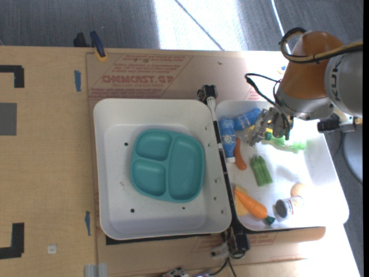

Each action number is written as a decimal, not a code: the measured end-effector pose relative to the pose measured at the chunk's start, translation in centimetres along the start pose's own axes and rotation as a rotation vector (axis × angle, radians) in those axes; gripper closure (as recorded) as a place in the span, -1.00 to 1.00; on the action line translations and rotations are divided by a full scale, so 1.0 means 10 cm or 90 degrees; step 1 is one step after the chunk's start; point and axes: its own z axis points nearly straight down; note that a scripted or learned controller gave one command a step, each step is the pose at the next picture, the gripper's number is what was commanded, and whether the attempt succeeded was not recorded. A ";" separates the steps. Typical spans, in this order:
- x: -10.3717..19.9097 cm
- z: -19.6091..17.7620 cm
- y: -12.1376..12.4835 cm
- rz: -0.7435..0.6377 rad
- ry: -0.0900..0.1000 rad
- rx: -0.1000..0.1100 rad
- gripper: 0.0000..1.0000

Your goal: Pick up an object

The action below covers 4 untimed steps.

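Observation:
My gripper (pixel 265 131) hangs over the upper middle of the right bin (pixel 323 172), below the arm's orange band (pixel 308 68). A small yellowish thing (pixel 256 136) shows right at its tip; whether it is held is unclear. Close on the gripper's left lies a blue packet (pixel 241 122), and a bright green piece (pixel 292 146) lies to its right. Lower in the bin are a small orange carrot (pixel 239 157), a dark green pickle-like piece (pixel 261 171), a large carrot (pixel 251 203), a tan egg-like thing (pixel 297 189) and a small grey-capped bottle (pixel 282 208).
The left bin (pixel 109 154) holds a teal divided plate (pixel 168 165). A black divider clamp (pixel 207 92) sits at the top between the bins. Cables (pixel 259 88) loop off the wrist above the right bin. Cardboard (pixel 46 154) covers the bench on the left.

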 end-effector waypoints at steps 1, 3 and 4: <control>0.06 0.04 -0.01 -0.001 0.018 0.005 -1.00; 0.81 -0.87 0.34 -0.132 -0.006 -0.004 1.00; 1.42 -0.91 0.48 0.015 -0.004 -0.004 1.00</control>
